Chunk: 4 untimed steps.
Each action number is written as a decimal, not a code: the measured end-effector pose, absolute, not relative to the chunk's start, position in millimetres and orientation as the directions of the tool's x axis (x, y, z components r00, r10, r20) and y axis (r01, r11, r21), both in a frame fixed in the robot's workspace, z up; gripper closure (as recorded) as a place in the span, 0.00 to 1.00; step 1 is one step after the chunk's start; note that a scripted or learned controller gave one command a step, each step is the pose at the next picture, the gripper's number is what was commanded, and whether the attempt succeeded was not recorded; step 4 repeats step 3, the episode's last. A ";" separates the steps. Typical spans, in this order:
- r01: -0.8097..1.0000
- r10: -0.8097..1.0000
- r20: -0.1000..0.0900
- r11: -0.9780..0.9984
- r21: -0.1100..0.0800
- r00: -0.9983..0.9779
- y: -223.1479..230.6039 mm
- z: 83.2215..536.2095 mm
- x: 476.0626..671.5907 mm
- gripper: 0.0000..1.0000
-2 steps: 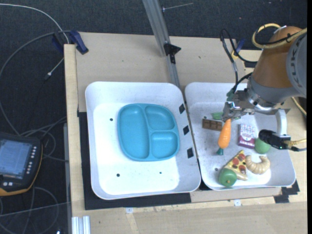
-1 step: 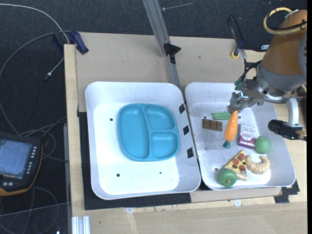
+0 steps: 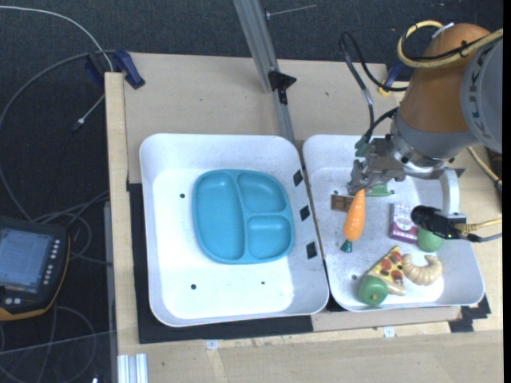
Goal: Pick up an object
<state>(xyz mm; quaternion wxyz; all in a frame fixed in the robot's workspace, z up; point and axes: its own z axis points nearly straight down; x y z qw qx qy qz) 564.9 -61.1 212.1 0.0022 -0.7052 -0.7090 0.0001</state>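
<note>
Right white bin (image 3: pixel 471 282), near edge: green plastic apple (image 3: pixel 372 290) touching pizza slice toy (image 3: pixel 389 265), tan croissant toy (image 3: pixel 423 270) beside them. Further back, orange plastic carrot (image 3: pixel 354 215) lay tilted, its top end directly under the gripper (image 3: pixel 372 180). Finger state: cannot tell. Left bin (image 3: pixel 160 214) held a blue divided plate (image 3: pixel 242 215).

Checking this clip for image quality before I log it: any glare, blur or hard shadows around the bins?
Camera view: light is even and soft, with only faint shadows under the blue tray and the carrot; the white bins look bright but keep their edges; focus is mildly soft overall, so the small toys near the gripper lack fine detail.
</note>
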 end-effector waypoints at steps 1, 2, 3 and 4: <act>1.000 1.000 0.003 0.007 0.001 -0.007 -7.2 215.9 570.1 1.00; 1.000 1.000 0.003 0.007 0.000 -0.007 47.0 216.1 571.6 1.00; 1.000 1.000 0.003 0.007 0.002 -0.007 97.0 229.2 566.9 1.00; 1.000 1.000 0.003 0.007 0.002 -0.007 97.0 229.2 566.9 1.00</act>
